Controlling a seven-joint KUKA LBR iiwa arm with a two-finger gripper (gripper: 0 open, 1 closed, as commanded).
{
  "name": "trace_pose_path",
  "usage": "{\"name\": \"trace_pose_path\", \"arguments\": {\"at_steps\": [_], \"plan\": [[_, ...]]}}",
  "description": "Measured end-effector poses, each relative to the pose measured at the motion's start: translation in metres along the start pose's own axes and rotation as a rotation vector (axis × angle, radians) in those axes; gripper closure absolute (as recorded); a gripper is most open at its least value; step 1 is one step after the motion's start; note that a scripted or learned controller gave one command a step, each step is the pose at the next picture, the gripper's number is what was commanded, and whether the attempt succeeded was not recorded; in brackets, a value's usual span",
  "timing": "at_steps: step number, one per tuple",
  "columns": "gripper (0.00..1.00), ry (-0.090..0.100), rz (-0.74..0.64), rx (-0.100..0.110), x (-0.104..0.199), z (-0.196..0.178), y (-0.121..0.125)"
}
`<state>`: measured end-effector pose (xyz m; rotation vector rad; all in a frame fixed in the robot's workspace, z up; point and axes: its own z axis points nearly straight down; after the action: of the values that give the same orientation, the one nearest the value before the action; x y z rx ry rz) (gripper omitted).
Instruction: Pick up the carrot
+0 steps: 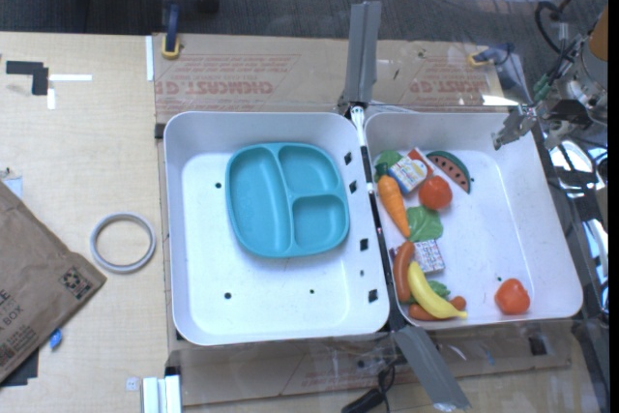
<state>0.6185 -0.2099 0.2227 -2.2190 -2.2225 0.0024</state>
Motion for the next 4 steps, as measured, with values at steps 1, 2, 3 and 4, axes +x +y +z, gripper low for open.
{"name": "trace_pose_path", "arguments": {"at_steps": [1,2,3,4], "plan": [[0.0,0.001,0.101,0.002,0.007,0.072,-0.08],[0.0,0.0,0.157,0.001,0.083,0.132,-0.077],[0.0,0.001,-0.068,0.0,0.068,0.113,-0.13],[1.0,0.0,-0.065,-0.001,0.067,0.104,-0.129]]}}
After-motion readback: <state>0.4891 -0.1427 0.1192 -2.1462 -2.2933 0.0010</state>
